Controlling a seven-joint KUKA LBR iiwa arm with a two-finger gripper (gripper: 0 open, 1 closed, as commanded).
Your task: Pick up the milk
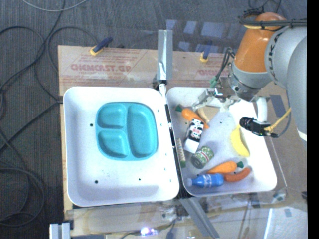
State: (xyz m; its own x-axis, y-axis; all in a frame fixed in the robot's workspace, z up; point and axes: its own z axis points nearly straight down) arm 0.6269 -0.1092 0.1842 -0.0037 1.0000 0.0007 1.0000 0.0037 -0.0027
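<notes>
The small black-and-white milk carton (195,135) lay tilted in the right white plastic bin (266,180), between an orange carrot (192,116) above it and a green tin can (203,156) below it. The metal two-finger pincer (211,101) hung over the bin's upper part with its fingers spread apart and nothing between them. A yellow banana (239,142) lay to the right. The left white bin (79,183) held a turquoise divided tray (127,130).

The end effector (215,99) hovered open over the right bin's (269,180) far edge, near the milk (194,136).
</notes>
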